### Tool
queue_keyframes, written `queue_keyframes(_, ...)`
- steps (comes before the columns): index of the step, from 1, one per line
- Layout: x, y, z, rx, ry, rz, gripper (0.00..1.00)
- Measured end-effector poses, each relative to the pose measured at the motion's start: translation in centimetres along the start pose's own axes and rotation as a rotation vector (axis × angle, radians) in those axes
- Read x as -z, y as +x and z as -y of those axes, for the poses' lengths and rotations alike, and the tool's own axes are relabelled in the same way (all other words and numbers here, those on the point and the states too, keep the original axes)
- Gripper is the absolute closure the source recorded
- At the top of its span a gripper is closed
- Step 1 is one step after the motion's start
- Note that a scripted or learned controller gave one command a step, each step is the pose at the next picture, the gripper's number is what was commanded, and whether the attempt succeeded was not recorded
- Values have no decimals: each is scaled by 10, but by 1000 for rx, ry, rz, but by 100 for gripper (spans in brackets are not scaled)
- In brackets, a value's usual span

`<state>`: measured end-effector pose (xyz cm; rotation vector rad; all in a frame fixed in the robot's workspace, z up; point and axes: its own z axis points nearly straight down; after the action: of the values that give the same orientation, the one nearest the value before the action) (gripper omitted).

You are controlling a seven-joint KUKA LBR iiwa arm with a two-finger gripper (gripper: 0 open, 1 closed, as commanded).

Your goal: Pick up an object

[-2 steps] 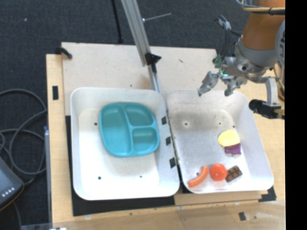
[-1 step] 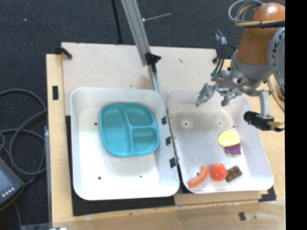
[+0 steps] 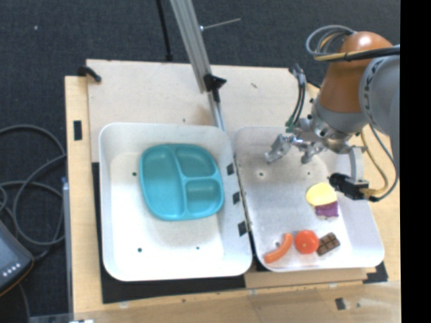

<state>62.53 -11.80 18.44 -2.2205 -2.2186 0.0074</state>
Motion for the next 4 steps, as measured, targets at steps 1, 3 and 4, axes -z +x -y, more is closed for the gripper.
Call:
queue_keyframes(1, -49, 4, 9, 0, -1, -1, 0)
queue_keyframes(3, 10, 3, 3, 2, -11, 0, 100)
queue_keyframes(4, 54, 0, 0, 3, -11, 0, 100)
